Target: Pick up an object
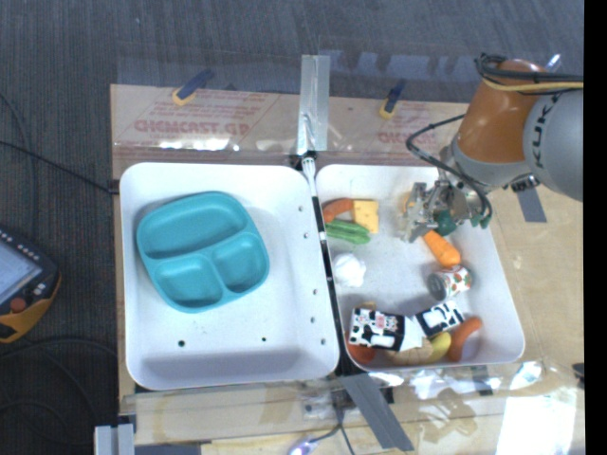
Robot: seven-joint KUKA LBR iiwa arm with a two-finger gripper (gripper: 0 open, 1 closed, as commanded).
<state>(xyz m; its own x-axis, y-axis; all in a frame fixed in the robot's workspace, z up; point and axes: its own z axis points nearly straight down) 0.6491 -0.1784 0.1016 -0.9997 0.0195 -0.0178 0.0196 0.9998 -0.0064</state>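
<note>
Camera view: gripper (429,214) low in the right bin (503,282), just above the carrot (441,247); finger state, cannot tell

Faint red lettering (194,127) runs across the brown cardboard sheet (152,102) behind the bins. It is too blurred to read.

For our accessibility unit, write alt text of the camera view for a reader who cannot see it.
A grey robot arm with an orange band reaches from the right, its gripper low over the right bin beside a toy carrot, among small toys. The left bin holds a teal divided tray.
</note>
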